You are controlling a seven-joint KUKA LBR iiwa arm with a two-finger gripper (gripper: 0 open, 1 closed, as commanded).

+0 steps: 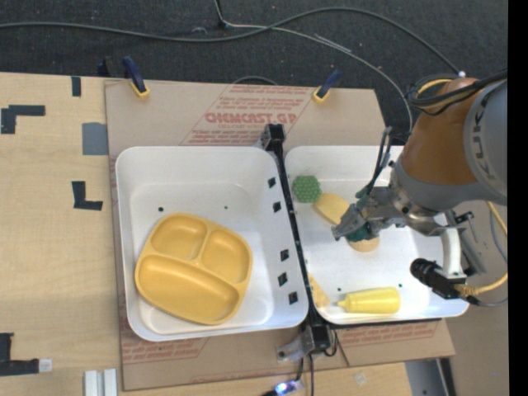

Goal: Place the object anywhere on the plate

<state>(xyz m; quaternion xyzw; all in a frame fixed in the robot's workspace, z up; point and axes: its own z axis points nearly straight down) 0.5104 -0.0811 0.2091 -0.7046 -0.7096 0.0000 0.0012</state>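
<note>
I start at the left: the yellow plate (194, 267), three compartments, lies flat in the left bin (132, 172) with nothing on it, so the placing is not yet done.

Across the black divider (285, 221), the right bin (330, 262) holds the candidates. A green knobbly piece (307, 189) sits near the divider, touching a pale yellow wedge (331, 208) just to its right. Along the near wall lies a yellow bottle-shaped item (369, 301).

The gripper (356, 229) hangs low over a small teal-and-tan object (364, 239) in the middle of that bin. I judge I am at the picking step. Whether the fingers are spread or pinched on it, I cannot tell; the wrist hides them.

If the grasp is sound, the next move calls for a lift clear of the divider, a carry leftward, and a release over any compartment of the plate.

The bins rest on a cardboard sheet (239, 118) clamped to a wooden bench (49, 246); dark carpet (99, 7) and loose cables (272, 27) lie beyond.
</note>
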